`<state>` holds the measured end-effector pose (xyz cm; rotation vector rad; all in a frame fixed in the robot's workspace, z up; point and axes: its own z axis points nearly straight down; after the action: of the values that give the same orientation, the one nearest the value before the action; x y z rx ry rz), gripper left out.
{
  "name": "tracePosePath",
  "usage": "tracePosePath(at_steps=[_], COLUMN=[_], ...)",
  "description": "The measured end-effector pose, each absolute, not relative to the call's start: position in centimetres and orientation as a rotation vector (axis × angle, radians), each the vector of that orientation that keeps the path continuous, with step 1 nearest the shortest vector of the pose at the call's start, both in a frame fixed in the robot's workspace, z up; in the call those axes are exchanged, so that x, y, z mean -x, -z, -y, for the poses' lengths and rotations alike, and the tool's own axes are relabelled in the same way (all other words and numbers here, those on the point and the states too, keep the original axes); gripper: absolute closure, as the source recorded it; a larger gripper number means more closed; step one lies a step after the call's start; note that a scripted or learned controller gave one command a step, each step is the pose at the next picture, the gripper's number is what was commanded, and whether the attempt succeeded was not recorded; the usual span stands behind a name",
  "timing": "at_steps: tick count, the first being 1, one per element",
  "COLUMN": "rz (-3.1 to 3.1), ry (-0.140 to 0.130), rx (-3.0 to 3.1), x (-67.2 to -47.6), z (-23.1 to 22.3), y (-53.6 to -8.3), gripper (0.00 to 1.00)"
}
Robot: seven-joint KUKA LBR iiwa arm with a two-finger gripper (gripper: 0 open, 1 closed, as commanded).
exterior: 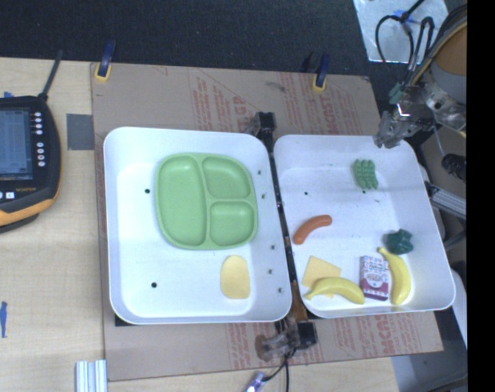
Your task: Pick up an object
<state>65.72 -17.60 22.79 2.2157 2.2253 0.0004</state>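
My gripper (386, 135) hangs over the far right corner of the right bin (345, 155), just at its rim, with my wrist and its cables rising toward the upper right. From this slant I cannot tell how my fingers stand, and nothing shows between them.

The things I could pick all lie below me in the right bin. Nearest is a small green bunch of grapes (364, 174), a little toward the near side from my gripper. Near the bin's middle, toward its left wall, an orange sausage (312, 228) lies at a tilt. Along the near edge a yellow cheese wedge (320, 269) sits with a banana (337, 290) lying across its front, the two touching. Just right of that banana stands a small red and white carton (375, 278), and a second banana (399, 277) curves along the carton's right side, close against the bin's right wall. A dark green piece that looks like broccoli (399, 241) rests at that banana's upper end.

The left bin (129, 227) holds a pale green divided plate (206, 200) with three compartments, and a pale yellow oval piece (235, 277) just below it. Both bins sit on a cardboard sheet (190, 96) held by clamps. A teach pendant (15, 158) lies on the bench at far left.
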Motion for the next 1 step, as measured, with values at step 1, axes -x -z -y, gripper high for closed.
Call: tracePosePath(at_steps=[1], rz=[-2.227], ry=[0.006], rx=[-2.220], x=[-65.57], z=[21.22], y=[-16.40], gripper=[0.00])
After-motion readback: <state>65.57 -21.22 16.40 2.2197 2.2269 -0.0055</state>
